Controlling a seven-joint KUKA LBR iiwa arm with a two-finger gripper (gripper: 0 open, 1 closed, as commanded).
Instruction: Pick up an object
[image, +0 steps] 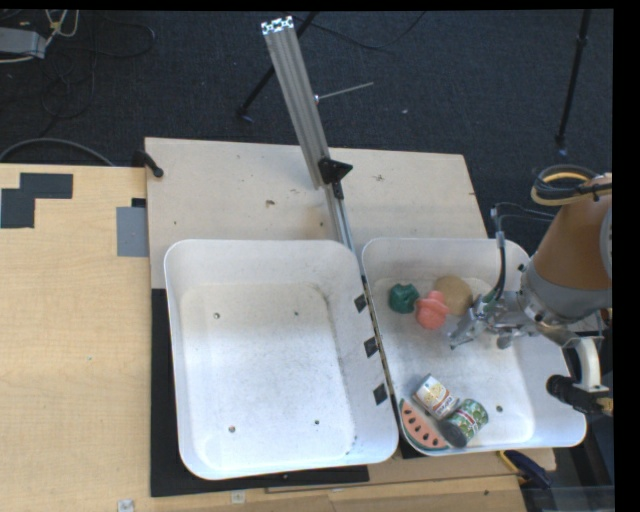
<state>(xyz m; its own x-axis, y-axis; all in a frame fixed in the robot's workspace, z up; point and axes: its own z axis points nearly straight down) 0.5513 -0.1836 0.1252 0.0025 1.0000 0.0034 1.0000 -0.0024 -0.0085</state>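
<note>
In the right shallow white bin (560, 425), the two-finger metal gripper (478, 330) is hovering just right of the pink rounded object (432, 311); whether its fingers are parted or closed cannot be told.

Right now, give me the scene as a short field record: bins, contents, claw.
left bin: white, shallow
right bin: white, shallow, holds all the objects seen
green object: near the right bin's left wall, upper part
pink object: just right of the green one
tan object: touching the pink one's upper right
small cans: two, lying at the bin's lower edge
watermelon slice: lower left corner of the right bin
claw: over the right bin, right of the pink object, nothing seen held
</note>
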